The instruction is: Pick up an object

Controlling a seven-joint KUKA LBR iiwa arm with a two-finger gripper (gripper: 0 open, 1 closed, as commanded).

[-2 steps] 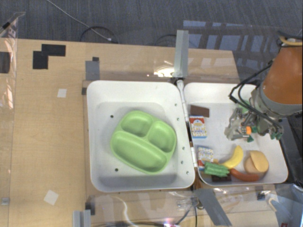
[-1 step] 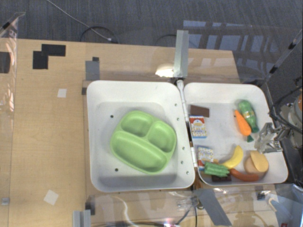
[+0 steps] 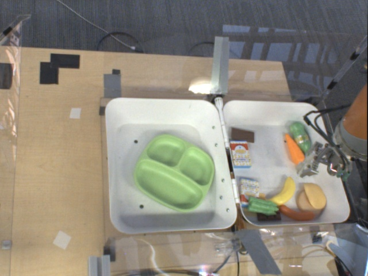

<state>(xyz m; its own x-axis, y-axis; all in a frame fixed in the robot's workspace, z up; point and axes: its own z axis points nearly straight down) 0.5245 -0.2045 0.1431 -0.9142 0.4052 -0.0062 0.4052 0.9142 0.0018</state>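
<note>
Camera view: gripper [image 3: 323, 161] beside carrot [image 3: 294, 149] (right bin [image 3: 261, 115])

Food toys in the right bin [image 3: 270, 111].
Carrot [image 3: 294, 148] beside green vegetable [image 3: 299, 133]; banana [image 3: 284, 191], bun [image 3: 311, 198] near the front.

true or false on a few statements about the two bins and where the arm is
1. The green divided plate lies in the left bin. True.
2. The banana lies on the green plate. False: it lies in the right bin.
3. The end effector is above the left bin. False: it is at the right bin's right side.
4. The carrot lies beside a green object. True.
</note>
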